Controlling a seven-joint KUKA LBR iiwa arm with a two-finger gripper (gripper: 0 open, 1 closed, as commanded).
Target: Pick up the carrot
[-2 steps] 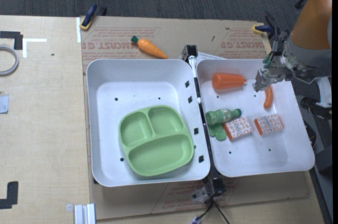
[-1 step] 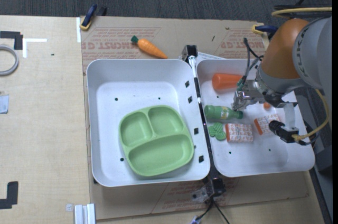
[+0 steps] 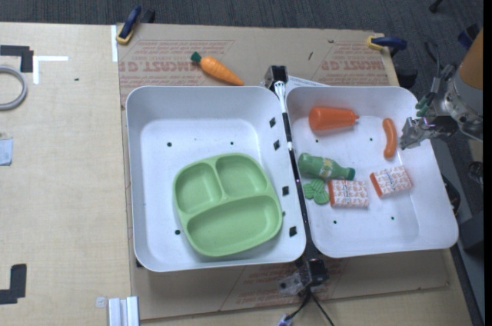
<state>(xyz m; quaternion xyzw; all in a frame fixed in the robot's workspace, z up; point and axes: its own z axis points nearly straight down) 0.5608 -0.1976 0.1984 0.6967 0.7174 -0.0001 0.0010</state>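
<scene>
Both white bins look like smooth, slightly glossy plastic, and the green divided plate in the left one has a duller, matt plastic look. They sit on a brown cardboard sheet printed with red letters, laid over a pale, matt wooden bench. The carrot on the cardboard beyond the left bin's far edge looks like smooth plastic.

arm gets chopped off by the right edge, gripper is too tiny and blurry to read, packet print unreadable too
</scene>
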